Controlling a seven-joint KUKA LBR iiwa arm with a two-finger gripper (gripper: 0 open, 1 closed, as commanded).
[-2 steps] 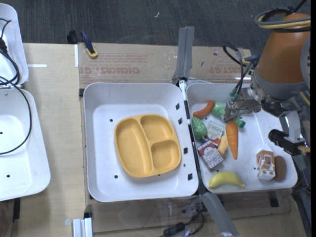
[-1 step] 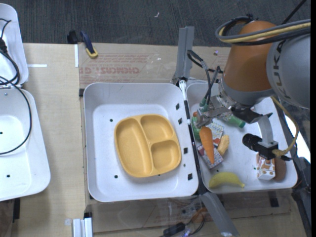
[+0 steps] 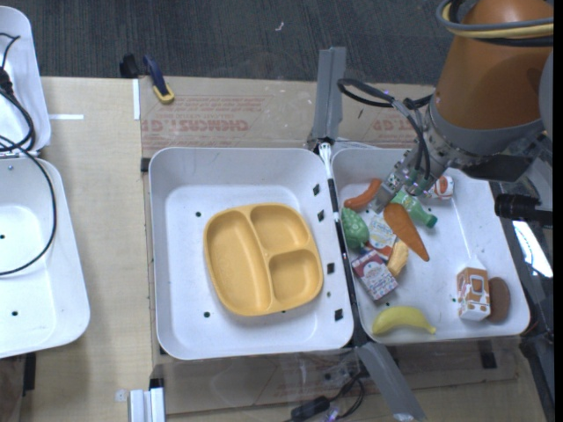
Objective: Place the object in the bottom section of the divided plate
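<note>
Carrot [image 3: 408,229] loose in right bin [image 3: 493,200] clutter | gripper [image 3: 400,185] low just above it, grip state can't tell | step: pick | next: lift, cross to yellow divided plate [image 3: 262,258], bottom section

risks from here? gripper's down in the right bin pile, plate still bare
1. Clutter: the gripper sits among a carrot, a hot dog and a green toy that touch or overlap. It may grab two things, or nudge the pile and come up with nothing.
2. The divided plate lies rotated in the left bin, so a drop could land in the wrong section.
</note>
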